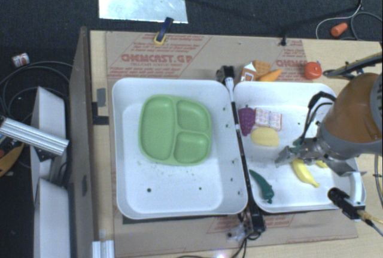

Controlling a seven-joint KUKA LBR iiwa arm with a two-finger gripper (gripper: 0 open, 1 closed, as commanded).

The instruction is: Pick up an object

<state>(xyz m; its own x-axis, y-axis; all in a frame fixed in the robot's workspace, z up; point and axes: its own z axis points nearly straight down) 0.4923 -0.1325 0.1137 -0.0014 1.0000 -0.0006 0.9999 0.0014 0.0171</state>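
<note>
The right bin [335, 92] holds a yellow banana [306, 173], a pale yellow lemon-like piece [265, 137], a pink and white packet [268, 117], a purple piece [245, 120] and a dark green piece [263, 185]. My gripper [297, 155] is low in this bin, right at the banana's upper end and to the right of the lemon-like piece. The grey wrist with its orange band [357, 112] hides the bin's right side. Nothing is visibly lifted off the bin floor.
The left bin [134, 191] carries a green divided plate [175, 130]. Behind the right bin, on the cardboard, lie an orange carrot [270, 75], a small box [248, 73] and a red tomato [312, 70]. A ridge [237, 143] separates the bins.
</note>
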